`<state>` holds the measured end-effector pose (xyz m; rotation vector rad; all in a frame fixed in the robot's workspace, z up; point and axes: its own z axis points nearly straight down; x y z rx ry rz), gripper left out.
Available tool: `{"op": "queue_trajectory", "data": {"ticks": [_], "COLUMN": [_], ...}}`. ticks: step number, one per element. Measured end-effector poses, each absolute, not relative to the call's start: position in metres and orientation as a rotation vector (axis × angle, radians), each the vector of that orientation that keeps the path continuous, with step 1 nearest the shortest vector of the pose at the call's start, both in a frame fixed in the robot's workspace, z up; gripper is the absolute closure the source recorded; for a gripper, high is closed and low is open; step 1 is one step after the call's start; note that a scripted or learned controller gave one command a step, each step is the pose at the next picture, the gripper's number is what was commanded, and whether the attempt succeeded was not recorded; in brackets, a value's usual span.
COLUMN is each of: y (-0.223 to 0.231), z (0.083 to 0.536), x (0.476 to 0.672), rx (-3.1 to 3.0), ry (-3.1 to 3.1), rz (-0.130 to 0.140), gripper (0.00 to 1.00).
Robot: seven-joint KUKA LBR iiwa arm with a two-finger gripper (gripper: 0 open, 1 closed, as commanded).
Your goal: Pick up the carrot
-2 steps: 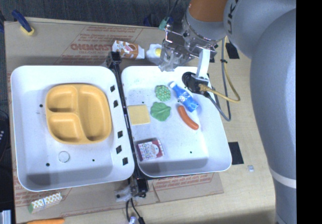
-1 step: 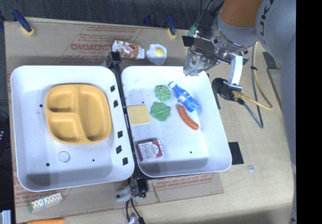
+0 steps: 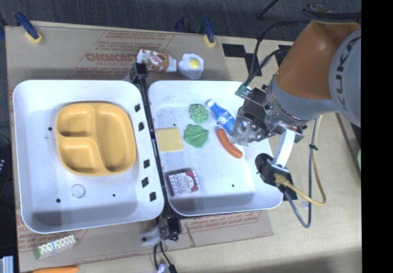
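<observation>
Item: carrot [image 3: 230, 143], small, orange, lying slantwise on the floor of the right bin [image 3: 209, 199], not lifted. Tool: gripper [image 3: 241, 134], grey, at the carrot's right flank, its tip just beside or touching the carrot's upper end; which of the two cannot be told. Jaw state: cannot be told, the wrist body covers the tips, and nothing is visibly pinched. Neighbours, placed from the jaws: blue bottle [image 3: 221, 116] just to the upper left, near enough to the carrot's upper end to be caught with it; green leaf [image 3: 196, 135] to the left, beyond the carrot; green broccoli piece [image 3: 198, 112] further up-left; yellow cheese slice [image 3: 169, 140] well to the left; red packet [image 3: 183, 182] down-left, apart. Left bin [image 3: 37, 204] with yellow divided tray [image 3: 95, 137], well apart. Hazards, judged: the carrot is round and slim, so an off-centre close would likely roll or squirt it aside; the approach sits at its end, not its middle, so a grip there could tip out on lifting; the bottle may be nudged or clamped alongside; the bin's right wall lies close behind the jaws and could foul a finger on descent.
</observation>
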<state>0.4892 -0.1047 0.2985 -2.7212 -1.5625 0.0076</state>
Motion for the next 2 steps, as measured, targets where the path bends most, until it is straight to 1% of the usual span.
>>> {"op": "queue_trajectory", "data": {"ticks": [1, 2], "y": [-0.164, -0.186], "z": [0.296, 0.383], "x": [0.476, 0.476], "rx": [-2.810, -2.858], "ry": [-1.403, -1.301], "rz": [0.005, 0.003], "gripper": [1.00, 1.00]}}
